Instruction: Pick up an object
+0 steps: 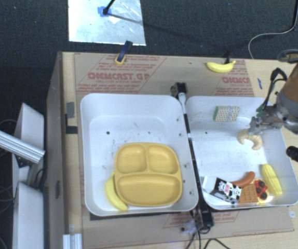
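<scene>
From above, the gripper (259, 124) hangs just over the croissant (249, 138) in the right bin (289, 162); a grasp on its curved end could slip. Whether it is spread or closed cannot be told. The left bin (94, 139) holds a yellow divided plate (148, 173) and a banana (113, 195); the right also holds a corn cob (271, 179) and a sausage (244, 179).

The bench (138, 69) bears two white bins (99, 113) and a banana (220, 66).
</scene>
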Controlling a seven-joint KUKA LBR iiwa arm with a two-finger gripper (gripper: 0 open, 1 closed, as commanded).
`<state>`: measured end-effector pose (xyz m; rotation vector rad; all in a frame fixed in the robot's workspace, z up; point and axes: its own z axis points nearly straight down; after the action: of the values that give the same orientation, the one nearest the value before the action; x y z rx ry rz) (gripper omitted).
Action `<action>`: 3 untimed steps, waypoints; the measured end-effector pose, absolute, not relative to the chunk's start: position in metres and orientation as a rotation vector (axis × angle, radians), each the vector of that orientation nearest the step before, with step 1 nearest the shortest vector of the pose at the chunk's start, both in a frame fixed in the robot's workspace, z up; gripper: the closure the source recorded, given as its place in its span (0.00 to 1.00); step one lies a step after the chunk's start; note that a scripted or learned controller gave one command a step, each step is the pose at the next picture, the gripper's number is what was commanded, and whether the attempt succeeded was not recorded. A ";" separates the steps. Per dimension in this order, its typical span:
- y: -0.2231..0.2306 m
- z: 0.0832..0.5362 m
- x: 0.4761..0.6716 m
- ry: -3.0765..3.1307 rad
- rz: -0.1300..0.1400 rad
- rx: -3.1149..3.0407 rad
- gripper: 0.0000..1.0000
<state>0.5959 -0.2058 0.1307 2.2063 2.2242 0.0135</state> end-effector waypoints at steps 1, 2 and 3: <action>-0.147 0.165 0.574 2.224 0.004 2.216 1.00; -0.157 0.235 0.560 2.219 0.003 2.217 1.00; -0.157 0.234 0.560 2.220 0.002 2.218 0.00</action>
<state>0.5598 -0.1572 0.2343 2.2178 2.2205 0.0020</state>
